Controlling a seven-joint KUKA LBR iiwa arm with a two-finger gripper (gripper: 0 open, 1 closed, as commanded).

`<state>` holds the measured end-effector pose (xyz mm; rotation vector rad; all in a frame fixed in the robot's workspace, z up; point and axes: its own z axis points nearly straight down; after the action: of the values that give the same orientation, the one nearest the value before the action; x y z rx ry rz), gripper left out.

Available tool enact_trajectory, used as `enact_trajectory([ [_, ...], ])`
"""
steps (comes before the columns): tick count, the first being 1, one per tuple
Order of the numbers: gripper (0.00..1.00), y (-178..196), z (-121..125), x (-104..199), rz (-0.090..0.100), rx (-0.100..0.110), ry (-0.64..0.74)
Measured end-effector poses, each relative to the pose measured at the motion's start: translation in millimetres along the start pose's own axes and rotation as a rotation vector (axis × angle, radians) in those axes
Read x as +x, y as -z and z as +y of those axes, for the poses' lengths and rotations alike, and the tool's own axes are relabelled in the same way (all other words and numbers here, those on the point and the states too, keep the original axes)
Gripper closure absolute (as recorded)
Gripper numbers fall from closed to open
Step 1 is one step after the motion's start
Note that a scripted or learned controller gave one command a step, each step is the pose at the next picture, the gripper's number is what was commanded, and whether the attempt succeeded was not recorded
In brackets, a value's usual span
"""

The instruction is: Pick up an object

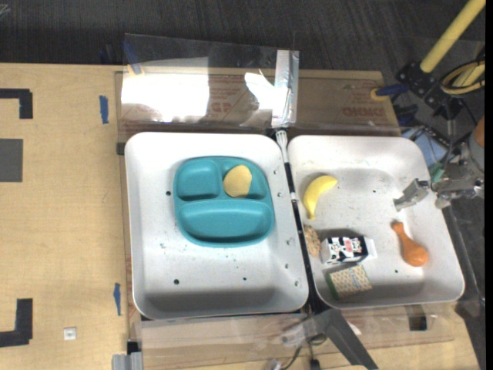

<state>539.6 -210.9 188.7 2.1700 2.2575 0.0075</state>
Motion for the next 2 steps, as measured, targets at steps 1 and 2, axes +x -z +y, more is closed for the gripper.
enact_trajectory([
  [1, 0.00, -91.8, -7.8, 8.5, 0.003, 0.005, 0.047],
  [2, 0.00, -99.5, 20.3, 1.4, 0.026, 0.011, -0.018],
])
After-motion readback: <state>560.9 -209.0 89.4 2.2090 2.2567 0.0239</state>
